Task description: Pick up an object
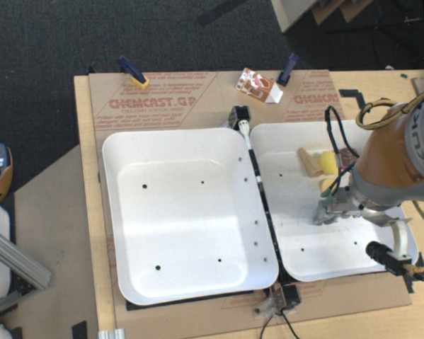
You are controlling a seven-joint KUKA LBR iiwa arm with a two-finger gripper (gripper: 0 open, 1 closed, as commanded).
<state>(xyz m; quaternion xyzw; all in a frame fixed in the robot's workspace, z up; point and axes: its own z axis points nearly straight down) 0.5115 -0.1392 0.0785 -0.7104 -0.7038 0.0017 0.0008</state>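
Gripper (328, 214) low inside right bin (294, 253); finger state could not be told. Yellow object (328, 163) beside tan block (310, 162), at 12 o'clock from gripper, apart. Judged approach step, nothing held; next called for shifting toward 12, then closing.

Dark carpet floor (84, 30) — cardboard-topped bench (187, 96).

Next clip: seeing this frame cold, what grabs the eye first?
First, the grey arm with its orange band reaching in from the right, its gripper low over the right bin. Just above it, inside that bin, lie a tan block and a yellow object side by side. The left bin is a broad white expanse, and a small red-and-white packet sits on the board behind the bins.
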